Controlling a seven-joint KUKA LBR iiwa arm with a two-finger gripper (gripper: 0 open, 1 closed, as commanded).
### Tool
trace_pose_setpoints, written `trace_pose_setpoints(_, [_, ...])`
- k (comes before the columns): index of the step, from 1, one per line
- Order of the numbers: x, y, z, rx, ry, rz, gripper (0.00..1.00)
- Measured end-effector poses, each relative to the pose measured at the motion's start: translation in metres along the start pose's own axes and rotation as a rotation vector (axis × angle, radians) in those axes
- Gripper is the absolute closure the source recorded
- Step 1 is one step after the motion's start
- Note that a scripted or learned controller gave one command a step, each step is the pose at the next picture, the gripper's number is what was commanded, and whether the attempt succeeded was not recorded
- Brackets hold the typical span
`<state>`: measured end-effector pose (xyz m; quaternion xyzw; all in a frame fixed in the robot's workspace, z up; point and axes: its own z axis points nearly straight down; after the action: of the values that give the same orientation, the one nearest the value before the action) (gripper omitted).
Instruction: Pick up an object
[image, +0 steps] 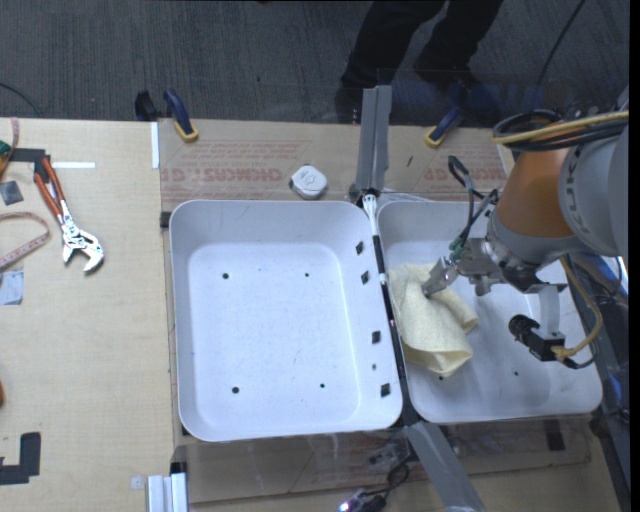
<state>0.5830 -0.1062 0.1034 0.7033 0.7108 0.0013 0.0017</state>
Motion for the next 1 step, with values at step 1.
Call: trace_pose_setpoints(1, [-0.0069,-0.0353,0.0096,0.002,0.0,-0.066,0.0])
